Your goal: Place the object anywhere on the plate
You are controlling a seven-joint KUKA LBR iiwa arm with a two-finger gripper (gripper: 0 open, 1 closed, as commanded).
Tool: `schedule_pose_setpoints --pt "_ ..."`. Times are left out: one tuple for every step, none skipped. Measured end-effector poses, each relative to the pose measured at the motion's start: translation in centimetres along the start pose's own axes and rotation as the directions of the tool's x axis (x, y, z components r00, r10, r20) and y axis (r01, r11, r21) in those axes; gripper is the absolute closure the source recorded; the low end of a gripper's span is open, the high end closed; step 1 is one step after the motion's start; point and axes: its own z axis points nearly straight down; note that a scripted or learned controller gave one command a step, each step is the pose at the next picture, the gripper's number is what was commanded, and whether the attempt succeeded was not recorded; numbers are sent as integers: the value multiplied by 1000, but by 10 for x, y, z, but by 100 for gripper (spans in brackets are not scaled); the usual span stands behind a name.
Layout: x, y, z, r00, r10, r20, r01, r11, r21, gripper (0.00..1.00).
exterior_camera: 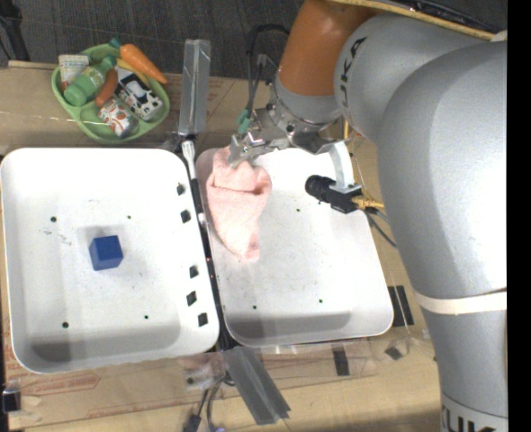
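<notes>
Pincer [246, 149] grips a soft pink cloth [237, 203].
It is shut narrow on the cloth's top, by the far left corner of the right shallow white bin [324, 264].

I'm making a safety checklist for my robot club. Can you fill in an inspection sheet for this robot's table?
Surface: left white bin and right white bin sit side by side on a cardboard-topped bench.
Job's things: pink cloth, bunched at the right bin's back left, its top pinched by the gripper.
Clutter: blue cube in the left bin; green bowl of toy food, with an orange carrot, on the bench behind the left bin.
Grippers: gripper shut on the cloth's top edge.
Cables: dark cables loop beside the wrist.
Surroundings: dark floor behind the bench.
</notes>
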Motion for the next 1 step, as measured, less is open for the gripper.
schedule_pose_setpoints --pt "2 0 -19 1000 -9 1 9 1000 -2 100"
